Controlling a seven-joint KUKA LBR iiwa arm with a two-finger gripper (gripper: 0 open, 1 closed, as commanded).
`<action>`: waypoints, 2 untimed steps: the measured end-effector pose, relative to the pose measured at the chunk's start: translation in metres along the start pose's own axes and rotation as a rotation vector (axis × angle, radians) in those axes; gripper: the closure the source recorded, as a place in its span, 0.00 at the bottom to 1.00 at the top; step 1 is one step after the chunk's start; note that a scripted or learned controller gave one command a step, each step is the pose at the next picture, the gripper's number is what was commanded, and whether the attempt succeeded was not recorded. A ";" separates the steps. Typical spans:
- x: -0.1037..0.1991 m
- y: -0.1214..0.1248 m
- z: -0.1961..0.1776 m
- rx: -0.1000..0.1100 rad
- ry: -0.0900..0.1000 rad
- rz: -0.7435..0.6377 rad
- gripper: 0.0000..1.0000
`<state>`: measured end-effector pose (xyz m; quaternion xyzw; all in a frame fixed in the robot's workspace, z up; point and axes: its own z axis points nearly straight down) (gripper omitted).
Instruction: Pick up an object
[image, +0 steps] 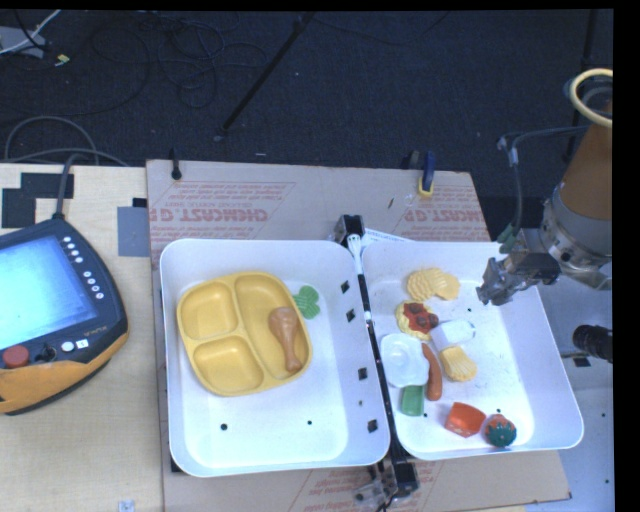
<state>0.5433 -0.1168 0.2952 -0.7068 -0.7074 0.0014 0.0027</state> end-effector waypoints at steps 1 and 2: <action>0.081 -0.029 0.003 0.000 0.002 -0.006 1.00; 0.116 -0.069 -0.024 -0.002 0.000 -0.004 1.00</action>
